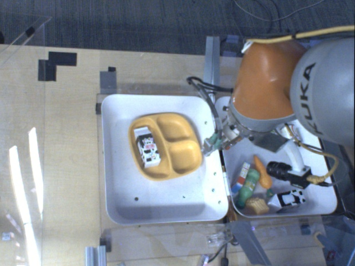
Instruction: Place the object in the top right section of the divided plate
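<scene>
A yellow divided plate [166,170] lies in the left bin [161,204]. A white toy car [147,149] with dark markings rests in the plate's long left section. The top right section [176,127] and the lower right section [184,152] hold nothing. My gripper [213,143] hangs low over the wall between the two bins, just right of the plate's right rim. Something small and greenish shows at its tip, but I cannot make out what it is. The orange wrist band [266,82] and the grey arm hide much of the right bin.
The right bin [327,204] holds an orange carrot [262,169], a green bottle [249,183], a small red and blue item [243,173], a tan lump [256,205] and a black and white toy [291,198]. Cables trail over that bin.
</scene>
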`<state>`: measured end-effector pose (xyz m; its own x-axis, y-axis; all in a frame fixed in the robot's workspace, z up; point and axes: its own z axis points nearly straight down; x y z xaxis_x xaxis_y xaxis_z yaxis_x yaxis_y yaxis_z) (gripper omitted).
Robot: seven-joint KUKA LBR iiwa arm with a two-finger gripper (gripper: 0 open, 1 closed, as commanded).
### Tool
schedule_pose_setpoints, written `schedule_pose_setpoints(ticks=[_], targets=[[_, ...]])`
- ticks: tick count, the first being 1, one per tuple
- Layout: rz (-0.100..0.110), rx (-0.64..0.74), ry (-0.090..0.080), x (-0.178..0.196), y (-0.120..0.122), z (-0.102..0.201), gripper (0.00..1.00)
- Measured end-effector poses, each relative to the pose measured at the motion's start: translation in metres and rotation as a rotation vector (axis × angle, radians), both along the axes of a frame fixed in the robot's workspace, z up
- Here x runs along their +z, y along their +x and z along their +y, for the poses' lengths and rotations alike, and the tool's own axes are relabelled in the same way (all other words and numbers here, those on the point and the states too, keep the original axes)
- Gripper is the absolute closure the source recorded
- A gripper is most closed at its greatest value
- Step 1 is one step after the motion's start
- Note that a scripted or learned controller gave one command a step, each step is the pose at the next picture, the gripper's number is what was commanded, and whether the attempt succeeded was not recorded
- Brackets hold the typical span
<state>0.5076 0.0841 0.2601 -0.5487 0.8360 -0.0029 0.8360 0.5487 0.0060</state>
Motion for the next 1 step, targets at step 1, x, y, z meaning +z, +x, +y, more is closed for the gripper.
schedule_pose_setpoints(ticks=[1], targets=[[0.0,-0.149,-0.002,0.0084,-0.0124,-0.1332,1.0]])
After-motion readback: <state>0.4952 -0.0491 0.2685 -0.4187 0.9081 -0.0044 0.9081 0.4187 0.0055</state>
